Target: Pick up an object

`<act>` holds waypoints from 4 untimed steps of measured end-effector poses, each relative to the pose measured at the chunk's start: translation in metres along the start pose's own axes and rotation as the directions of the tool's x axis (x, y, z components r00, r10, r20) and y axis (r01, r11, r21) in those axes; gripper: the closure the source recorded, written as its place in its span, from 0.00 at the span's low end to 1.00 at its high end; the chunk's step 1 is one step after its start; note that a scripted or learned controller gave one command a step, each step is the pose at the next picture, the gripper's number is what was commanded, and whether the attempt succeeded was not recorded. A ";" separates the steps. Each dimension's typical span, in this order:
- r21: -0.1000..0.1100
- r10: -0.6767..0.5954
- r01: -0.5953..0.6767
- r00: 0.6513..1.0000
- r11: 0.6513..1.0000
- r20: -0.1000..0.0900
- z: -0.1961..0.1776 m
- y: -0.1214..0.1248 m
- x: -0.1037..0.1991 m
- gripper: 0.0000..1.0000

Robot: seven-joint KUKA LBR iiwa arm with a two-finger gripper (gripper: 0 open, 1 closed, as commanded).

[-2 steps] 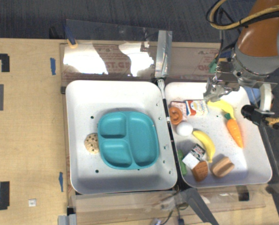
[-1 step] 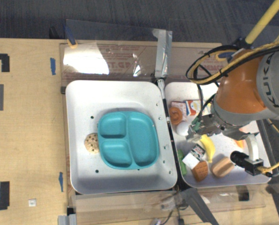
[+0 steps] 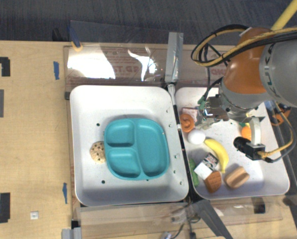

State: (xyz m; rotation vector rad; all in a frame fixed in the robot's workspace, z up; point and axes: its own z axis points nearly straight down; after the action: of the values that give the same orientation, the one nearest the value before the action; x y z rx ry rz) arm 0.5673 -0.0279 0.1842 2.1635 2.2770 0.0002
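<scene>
Several small items lie in the right bin (image 3: pixel 273 183); the banana (image 3: pixel 217 152) sits mid-bin, beside a white egg (image 3: pixel 196 136). It looks light and soft (bruises easily), best pinched across its middle. The gripper (image 3: pixel 207 112) hovers near, its grip probably hidden.

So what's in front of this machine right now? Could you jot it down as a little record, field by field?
Left bin: teal divided plate, with a cookie beside the plate's left edge
Right bin: banana, white egg, bread roll, brown pastry, small packet, orange items near the left wall
Arm: reaching in from the right, above the right bin
Tool: hidden below the wrist, grip state not visible
Object held: none visible
</scene>
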 end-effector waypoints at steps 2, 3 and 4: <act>-0.005 0.027 -0.027 1.000 1.000 0.001 0.097 -0.051 -0.070 0.00; -0.001 0.208 -0.208 0.978 0.978 0.001 0.083 -0.065 -0.108 0.00; 0.000 0.350 -0.350 0.937 0.937 0.001 0.045 -0.085 -0.116 0.00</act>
State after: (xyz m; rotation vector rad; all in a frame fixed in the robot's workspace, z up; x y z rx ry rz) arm 0.4882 -0.1481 0.1387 2.5330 1.8561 0.0002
